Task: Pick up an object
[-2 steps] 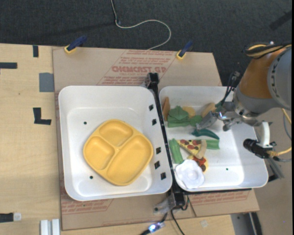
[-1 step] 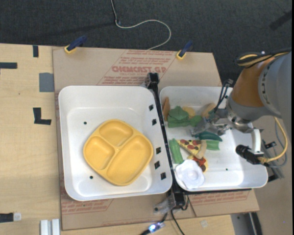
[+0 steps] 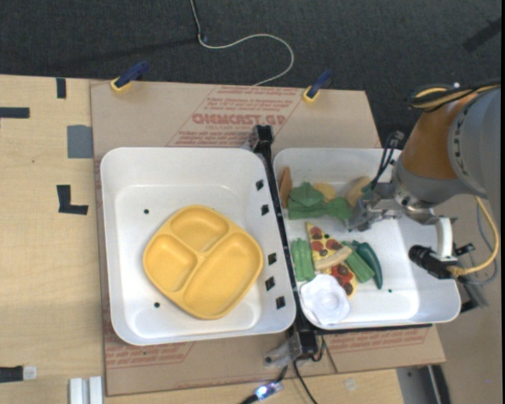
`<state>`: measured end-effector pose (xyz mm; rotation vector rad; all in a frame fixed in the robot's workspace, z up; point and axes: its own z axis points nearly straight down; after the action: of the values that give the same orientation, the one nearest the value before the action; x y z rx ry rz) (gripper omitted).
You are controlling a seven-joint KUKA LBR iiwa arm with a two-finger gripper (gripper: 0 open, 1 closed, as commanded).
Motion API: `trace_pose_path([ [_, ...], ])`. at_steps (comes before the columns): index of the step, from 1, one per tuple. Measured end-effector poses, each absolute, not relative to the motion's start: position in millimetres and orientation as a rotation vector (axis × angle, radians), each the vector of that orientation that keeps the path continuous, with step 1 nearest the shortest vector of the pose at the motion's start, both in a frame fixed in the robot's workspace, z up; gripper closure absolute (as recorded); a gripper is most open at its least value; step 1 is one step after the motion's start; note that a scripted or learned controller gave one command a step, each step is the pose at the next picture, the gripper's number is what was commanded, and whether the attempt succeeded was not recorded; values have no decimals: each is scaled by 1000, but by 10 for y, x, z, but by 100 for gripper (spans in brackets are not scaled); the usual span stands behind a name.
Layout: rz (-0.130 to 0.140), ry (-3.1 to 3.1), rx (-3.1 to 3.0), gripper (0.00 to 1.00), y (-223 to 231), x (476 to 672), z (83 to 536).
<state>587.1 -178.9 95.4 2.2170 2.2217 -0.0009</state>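
Occupying the left bin, a yellow divided plate is lying flat. Toy food is sitting in the right bin: green leaf, pizza slice. The gripper is hovering beside the leaf; its opening cannot be determined.

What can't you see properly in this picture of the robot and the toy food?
- Gripper: the wrist above covers its fingers, so open or shut is unclear.
- Tan item: partly behind the arm; too small to name.
- Green leafy toy: overlaps the pieces around it, edges unclear.
- White object: washes into the right bin.
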Motion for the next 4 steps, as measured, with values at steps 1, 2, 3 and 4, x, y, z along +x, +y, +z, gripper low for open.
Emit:
trace_pose_path([
  [1,3,2222,2217,100,-1686,5928,1484],
  [2,3,2220,2217,100,-1768,5925,2077],
  [3,1,2222,2219,100,-1763,5932,2255],
  [4,0,2229,2216,100,-1257,6104,2147],
])
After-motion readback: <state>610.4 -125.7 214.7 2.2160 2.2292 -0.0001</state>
